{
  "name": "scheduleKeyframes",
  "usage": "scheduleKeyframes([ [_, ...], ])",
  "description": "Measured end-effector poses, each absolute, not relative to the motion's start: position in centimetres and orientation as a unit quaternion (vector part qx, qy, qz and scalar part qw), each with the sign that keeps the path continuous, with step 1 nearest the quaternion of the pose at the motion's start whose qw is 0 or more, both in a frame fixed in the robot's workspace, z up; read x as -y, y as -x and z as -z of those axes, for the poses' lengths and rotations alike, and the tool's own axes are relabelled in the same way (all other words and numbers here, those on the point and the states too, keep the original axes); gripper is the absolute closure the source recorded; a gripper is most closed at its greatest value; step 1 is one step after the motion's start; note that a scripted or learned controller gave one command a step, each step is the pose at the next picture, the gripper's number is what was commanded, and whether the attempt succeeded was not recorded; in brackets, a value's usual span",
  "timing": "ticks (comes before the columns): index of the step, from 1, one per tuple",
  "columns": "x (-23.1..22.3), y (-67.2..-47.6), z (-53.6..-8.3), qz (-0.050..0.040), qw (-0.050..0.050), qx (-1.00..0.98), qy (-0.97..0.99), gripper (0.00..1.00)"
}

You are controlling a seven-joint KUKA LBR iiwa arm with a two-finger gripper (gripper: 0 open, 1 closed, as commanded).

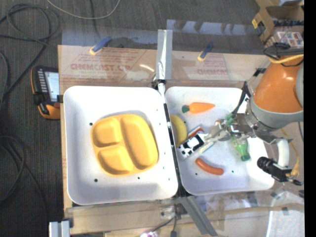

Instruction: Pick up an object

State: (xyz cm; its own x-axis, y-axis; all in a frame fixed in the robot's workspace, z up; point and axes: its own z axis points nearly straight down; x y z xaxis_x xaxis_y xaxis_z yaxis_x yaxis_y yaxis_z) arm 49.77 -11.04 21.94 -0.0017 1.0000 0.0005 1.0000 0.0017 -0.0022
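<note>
The right bin holds an orange carrot at the back, a yellow banana against the left wall, a black-and-white box in the middle, a red sausage near the front and a green bottle to the right. My gripper hangs low over the middle of this bin, between the black-and-white box and the green bottle. It points left toward the box. The arm's orange band rises behind it at the right.
The left bin holds a yellow divided tray. A metal divider runs between the two bins at the back. An orange-and-black handset lies off the bench's left side. Cardboard boxes stand at the top right.
</note>
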Motion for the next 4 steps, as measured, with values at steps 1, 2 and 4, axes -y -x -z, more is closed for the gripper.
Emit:
scheduleKeyframes([
  [1,16.8,-54.8,-11.8,-0.0003,0.001,0.66,0.751,0.0],
  [2,16.7,-58.4,-9.4,0.008,-0.002,0.68,0.733,0.0],
  [4,11.2,-60.9,-17.1,-0.0002,0.001,0.73,0.683,1.0],
])
